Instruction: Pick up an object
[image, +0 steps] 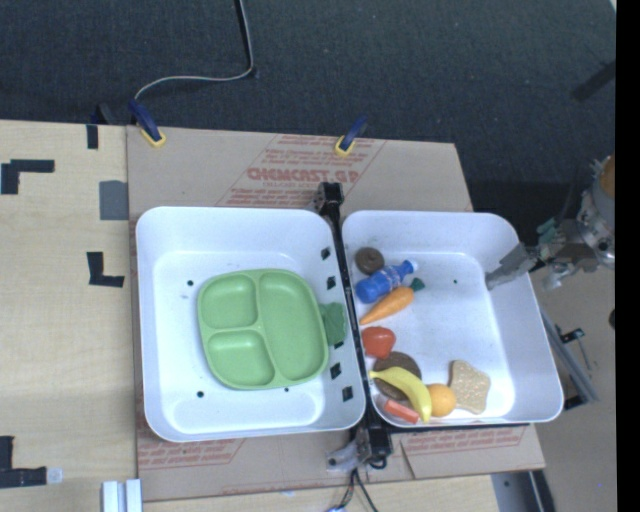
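Two shallow white bins are sitting side by side on a worktop (60, 300), seen from above at a slant. The pick has not begun as far as the view shows: nothing is lifted, and every object is lying in its bin.

The left bin (170, 240) is holding a green divided plate (262, 328) near its centre, with a small green piece (334, 322) just beside the plate at 3 o'clock, against the wall between the bins.

The right bin (470, 240) is holding the toy food, bunched along its 9 o'clock side and running down to 6 o'clock. At the top of the group, a brown round item (369, 260) is lying next to a blue bottle (382, 284). Just below, an orange carrot (388, 304) is lying at a slant, and below that a red tomato-like piece (378, 341). Toward 6 o'clock, a yellow banana (406, 389) is curving over a dark brown item (399, 364), touching an orange fruit (439, 399), and a slice of bread (469, 386) is resting just beside it.

The arm is reaching in from 3 o'clock. The gripper (510, 266) is hanging over the right bin's 3 o'clock rim, well apart from the food cluster, and carrying nothing. Whether it is spread or closed cannot be told; it is too small and blurred. The whole task is left: approach, close on an object, lift.
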